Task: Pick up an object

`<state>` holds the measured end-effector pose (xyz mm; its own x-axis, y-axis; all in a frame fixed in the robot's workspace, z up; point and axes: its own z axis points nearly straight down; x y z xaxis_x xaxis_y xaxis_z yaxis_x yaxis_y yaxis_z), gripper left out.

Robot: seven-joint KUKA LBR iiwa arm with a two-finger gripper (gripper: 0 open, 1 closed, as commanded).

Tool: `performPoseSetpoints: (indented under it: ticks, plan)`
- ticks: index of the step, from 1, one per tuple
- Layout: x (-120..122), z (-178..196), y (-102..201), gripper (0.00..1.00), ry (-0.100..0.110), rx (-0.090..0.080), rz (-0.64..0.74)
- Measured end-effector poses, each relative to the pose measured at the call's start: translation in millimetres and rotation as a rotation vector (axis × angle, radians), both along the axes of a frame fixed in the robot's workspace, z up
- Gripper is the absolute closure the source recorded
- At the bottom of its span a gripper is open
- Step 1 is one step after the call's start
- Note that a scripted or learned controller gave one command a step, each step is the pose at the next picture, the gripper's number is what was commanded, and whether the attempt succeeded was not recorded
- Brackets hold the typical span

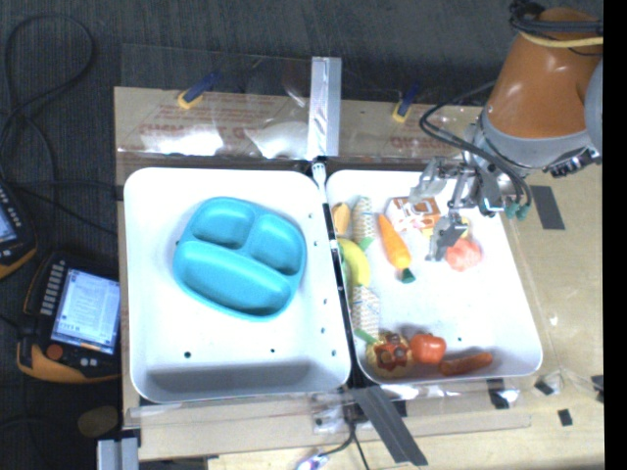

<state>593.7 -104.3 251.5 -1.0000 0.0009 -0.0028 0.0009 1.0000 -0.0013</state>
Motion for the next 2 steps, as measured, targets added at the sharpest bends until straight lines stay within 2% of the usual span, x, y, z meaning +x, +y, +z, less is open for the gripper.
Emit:
performPoseSetpoints:
  ticks: [1,2]
  plan:
    - [-20,-60,-25,0.0,0.001,0.001,-0.05]
    - [-20,-161,-103,0.0,-0.011,-0.005,0.004]
